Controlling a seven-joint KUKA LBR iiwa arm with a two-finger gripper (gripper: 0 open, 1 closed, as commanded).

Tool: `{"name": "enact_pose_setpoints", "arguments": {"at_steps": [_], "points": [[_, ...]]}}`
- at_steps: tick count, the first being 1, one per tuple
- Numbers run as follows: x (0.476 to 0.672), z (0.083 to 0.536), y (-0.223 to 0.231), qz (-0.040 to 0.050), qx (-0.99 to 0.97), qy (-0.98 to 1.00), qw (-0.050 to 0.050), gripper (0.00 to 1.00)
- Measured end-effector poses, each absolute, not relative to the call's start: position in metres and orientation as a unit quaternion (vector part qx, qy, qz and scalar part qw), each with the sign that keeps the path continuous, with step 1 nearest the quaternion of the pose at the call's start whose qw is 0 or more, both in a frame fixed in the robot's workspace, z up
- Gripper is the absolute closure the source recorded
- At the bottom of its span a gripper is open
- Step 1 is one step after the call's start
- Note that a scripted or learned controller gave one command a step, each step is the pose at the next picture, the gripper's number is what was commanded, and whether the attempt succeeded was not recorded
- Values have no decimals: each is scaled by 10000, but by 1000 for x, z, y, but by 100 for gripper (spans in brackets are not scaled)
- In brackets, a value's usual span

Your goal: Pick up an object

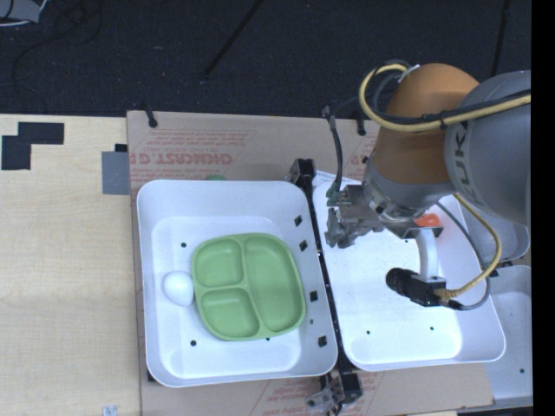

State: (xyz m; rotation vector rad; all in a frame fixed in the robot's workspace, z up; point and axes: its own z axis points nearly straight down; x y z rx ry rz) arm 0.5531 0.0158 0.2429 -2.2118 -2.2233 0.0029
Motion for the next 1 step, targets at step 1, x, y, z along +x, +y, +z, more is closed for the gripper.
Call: {"name": "enact_pose_setpoints", "arguments": {"at_steps": [1], "points": [[544,237,58,13,-7057,-7085,25,100]]}}
